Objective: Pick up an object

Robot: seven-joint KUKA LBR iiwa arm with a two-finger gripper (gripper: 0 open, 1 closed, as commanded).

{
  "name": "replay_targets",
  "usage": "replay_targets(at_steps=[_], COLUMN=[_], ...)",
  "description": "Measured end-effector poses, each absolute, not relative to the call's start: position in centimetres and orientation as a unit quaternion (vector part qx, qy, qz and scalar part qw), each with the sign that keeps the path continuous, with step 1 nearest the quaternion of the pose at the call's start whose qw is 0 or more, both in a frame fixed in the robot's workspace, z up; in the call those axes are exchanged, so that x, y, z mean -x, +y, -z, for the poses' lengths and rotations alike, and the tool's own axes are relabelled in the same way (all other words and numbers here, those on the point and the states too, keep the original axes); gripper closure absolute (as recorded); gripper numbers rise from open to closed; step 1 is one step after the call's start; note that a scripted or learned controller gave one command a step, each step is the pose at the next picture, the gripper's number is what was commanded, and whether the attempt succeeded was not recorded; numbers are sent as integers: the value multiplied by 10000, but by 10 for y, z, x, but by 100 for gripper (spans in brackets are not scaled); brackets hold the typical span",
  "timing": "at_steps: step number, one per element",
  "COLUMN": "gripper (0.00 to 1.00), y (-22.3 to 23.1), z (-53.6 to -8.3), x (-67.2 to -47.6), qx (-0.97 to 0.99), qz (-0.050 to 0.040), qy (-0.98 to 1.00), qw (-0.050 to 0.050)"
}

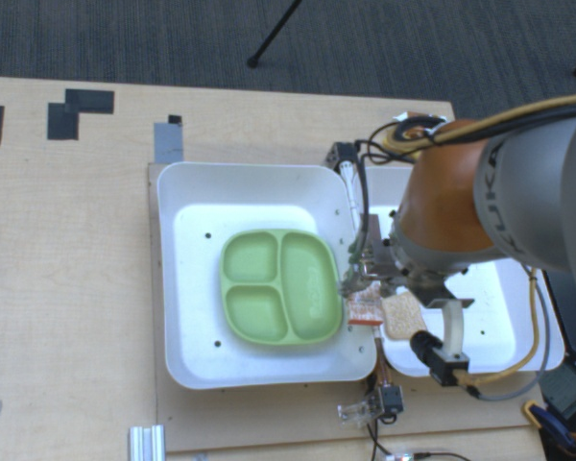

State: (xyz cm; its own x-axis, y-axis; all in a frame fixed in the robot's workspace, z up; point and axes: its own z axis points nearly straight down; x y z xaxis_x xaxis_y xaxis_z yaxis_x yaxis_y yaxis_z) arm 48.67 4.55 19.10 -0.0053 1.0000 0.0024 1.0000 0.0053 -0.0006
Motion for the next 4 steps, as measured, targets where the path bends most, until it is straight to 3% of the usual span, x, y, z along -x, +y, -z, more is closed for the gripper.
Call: replay_targets(at_steps=[4], gripper=[100], y=[49], z=[-233], x=[-492], qx=[7009], qz=[65], qy=[-7133], qw=[-12])
